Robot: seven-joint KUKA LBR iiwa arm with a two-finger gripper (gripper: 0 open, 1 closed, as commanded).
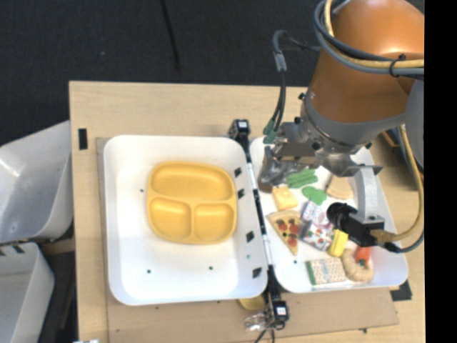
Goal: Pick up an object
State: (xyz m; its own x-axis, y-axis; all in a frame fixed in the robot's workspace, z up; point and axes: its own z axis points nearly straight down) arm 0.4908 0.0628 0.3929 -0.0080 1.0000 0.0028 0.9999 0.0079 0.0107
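Low in the right bin [385, 274], gripper [275, 171] sits over toys at its left wall; can't tell its state. Just beside: yellow block [283, 197], pizza slice [288, 231] tip pointing down-right, green piece [314, 194]. No readable writing. Left bin [128, 277] holds yellow tray [191, 202].

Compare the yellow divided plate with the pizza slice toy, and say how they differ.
The yellow divided plate is far larger than the pizza slice toy. The plate is plain yellow with three compartments; the slice is a wedge with red spots. The plate lies alone in the left bin; the slice sits among clutter in the right bin. Both lie flat.
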